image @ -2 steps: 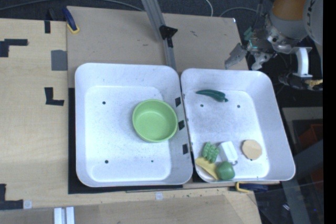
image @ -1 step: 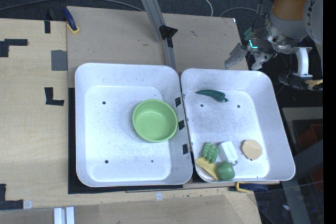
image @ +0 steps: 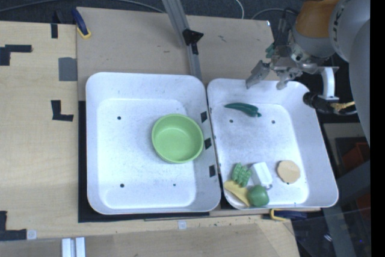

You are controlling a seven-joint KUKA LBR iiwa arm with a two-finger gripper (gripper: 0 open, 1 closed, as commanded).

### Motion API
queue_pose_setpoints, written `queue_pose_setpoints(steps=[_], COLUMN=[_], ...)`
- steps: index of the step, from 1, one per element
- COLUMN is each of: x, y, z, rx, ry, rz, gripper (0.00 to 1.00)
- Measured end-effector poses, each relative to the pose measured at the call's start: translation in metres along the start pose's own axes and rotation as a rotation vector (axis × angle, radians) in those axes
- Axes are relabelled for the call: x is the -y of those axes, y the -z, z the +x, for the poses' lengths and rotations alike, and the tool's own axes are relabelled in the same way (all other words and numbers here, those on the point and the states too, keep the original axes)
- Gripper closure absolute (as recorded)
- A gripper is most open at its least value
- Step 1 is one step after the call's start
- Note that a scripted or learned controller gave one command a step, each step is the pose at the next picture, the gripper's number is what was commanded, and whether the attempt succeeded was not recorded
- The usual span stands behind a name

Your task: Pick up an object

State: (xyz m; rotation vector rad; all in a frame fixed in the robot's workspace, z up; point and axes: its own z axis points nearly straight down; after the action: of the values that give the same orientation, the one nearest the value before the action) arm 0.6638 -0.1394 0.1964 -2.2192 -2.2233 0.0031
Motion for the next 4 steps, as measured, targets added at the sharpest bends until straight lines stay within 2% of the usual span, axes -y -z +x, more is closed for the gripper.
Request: queue_pose_setpoints(steps=[2,3,4], x=[-0.003,-0.005,-0.005], y=[-0.090,-0.077,-0.018], z=[-0.001,0.000,-0.005], rx=[0.000,0.001,0.000], ry=[0.000,0.002,-0.001], rz=[0.005,0.001,-0.006], gripper=[0.00,1.00,1.00])
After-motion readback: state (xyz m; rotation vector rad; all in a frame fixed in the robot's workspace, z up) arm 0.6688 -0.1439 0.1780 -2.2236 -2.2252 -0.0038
